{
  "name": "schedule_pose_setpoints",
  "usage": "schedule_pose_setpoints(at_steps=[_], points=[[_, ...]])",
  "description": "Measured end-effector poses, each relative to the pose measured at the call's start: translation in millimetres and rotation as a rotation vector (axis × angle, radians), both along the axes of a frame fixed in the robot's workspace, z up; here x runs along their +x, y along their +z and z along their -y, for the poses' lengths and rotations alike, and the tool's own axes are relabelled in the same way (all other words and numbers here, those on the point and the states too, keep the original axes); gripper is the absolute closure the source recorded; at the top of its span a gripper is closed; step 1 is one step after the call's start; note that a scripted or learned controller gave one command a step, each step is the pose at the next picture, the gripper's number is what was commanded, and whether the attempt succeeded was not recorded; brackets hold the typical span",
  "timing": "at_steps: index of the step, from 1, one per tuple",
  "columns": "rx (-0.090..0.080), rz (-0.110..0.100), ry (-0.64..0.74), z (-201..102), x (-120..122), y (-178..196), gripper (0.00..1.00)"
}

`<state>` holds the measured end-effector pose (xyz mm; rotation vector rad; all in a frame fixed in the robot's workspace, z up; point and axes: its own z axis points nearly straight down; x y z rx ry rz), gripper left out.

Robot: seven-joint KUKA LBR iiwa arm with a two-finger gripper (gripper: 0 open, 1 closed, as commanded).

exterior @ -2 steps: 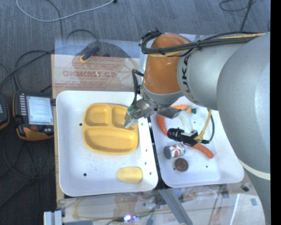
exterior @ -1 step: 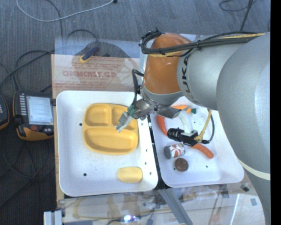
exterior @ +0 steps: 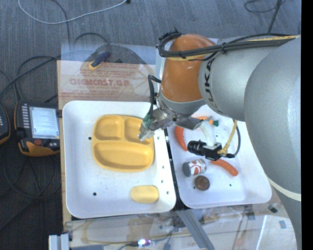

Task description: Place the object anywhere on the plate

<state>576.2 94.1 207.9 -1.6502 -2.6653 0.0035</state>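
Camera view — white bins (exterior: pixel 78 195) on bench, grey carpet (exterior: pixel 29 58) around

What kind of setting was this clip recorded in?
Most likely a robotics lab bench: a grey arm reaches over two white bins, a handheld control pendant sits at left, and loose cables trail across the carpet.

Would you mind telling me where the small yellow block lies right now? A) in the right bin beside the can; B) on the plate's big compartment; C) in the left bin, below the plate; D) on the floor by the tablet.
C: the yellow block lies on the floor of the left bin, near its lower edge, apart from the yellow plate above it.
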Motion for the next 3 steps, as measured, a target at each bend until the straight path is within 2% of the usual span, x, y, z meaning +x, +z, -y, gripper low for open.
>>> schedule_pose_setpoints(at_steps=[1,2,3], points=[[-0.002,0.002,0.031,-38,-50,-54,1.00],[0.000,0.004,0.269,-31,7,-102,1.00],[-0.005,0.008,0.133,51,18,-20,1.00]])
